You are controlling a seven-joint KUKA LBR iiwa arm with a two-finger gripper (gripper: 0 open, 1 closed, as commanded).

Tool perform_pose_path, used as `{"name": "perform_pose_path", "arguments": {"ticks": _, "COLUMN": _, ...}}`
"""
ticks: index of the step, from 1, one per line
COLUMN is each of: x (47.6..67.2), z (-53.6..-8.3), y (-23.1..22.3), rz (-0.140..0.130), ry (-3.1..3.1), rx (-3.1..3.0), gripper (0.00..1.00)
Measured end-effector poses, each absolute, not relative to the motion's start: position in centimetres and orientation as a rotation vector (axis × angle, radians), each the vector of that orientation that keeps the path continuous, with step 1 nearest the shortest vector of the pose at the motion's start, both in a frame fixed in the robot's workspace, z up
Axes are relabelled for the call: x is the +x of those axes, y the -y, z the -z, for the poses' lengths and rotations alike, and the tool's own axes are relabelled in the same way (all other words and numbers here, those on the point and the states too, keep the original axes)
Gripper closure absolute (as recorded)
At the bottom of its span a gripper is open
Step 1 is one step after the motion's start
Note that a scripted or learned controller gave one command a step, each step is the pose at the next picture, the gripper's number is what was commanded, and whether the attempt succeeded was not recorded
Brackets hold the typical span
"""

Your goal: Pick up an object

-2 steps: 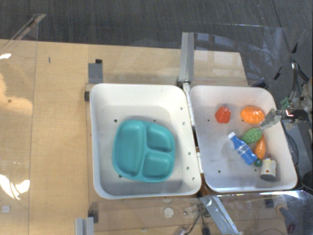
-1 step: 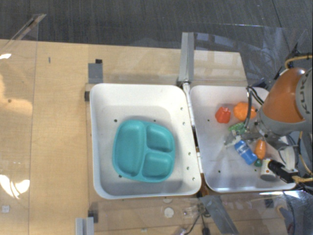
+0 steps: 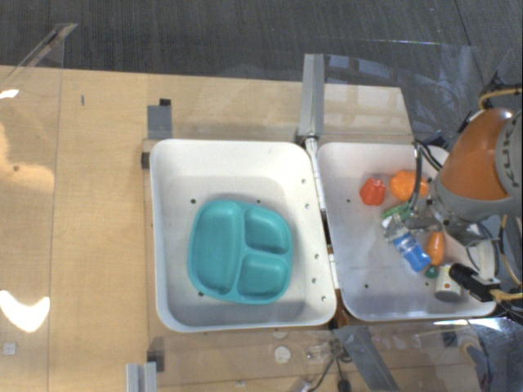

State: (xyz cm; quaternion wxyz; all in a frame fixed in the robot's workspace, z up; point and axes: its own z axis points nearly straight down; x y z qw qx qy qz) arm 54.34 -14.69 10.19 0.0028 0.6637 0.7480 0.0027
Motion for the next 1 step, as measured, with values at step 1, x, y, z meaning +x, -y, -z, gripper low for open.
{"name": "perform_pose_path", "arguments": {"ticks": 1, "x": 55.89, "z": -16.87, "y": 10.08, "rz": -0.004, "ry": -2.233, "rx": 2.204, "gripper": 1.00}}
